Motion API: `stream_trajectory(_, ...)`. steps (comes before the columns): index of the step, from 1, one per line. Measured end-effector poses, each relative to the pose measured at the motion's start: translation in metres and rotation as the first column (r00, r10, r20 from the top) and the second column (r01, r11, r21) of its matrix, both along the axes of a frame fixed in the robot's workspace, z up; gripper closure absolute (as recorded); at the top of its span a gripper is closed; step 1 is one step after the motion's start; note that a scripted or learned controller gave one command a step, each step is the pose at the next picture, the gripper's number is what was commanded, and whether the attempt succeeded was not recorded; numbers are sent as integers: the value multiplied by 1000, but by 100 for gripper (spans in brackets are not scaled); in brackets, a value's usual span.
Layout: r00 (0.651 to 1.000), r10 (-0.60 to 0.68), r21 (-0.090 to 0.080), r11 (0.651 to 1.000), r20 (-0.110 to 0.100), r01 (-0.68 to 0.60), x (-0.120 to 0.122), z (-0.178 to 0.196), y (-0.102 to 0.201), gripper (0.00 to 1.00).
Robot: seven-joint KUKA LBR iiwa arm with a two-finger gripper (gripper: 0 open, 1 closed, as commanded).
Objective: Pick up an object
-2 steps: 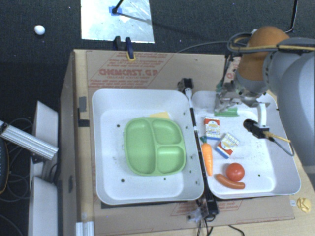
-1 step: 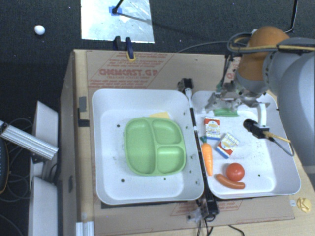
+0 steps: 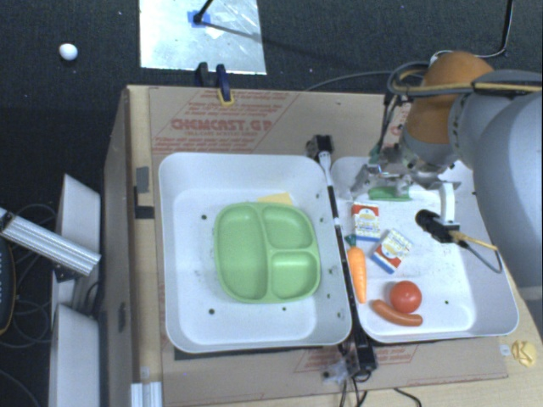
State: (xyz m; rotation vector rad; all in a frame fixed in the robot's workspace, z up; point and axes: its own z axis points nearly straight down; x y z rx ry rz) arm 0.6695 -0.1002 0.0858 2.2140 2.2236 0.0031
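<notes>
Grey arm (image 3: 501, 134) from the right, claw (image 3: 392, 175) low, wrist down.

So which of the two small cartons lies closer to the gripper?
The red-and-white carton, just below the gripper; the blue-and-yellow carton lies farther down, toward the tomato.

Plastic, cardboard and foil on the worktop

Both white bins (image 3: 195, 312) look like smooth, faintly glossy plastic; the green divided tray (image 3: 265, 253) is matt plastic. The tomato (image 3: 406, 296) and carrot (image 3: 357, 275) shine like moulded plastic. The printed sheet (image 3: 221, 117) underneath appears to be brown cardboard; the silver panel (image 3: 202, 22) looks like crinkled foil.
</notes>
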Motion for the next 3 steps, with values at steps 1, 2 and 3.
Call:
stream_trajectory(1, 1000, 2, -2, 1000, 5, -2, 2, 12, -1, 100)
stream_trajectory(2, 1000, 2, -2, 1000, 4, -2, 1, 12, -1, 0)
stream_trajectory(3, 1000, -1, 0, 1000, 0, 1, 0, 0, -2, 0)
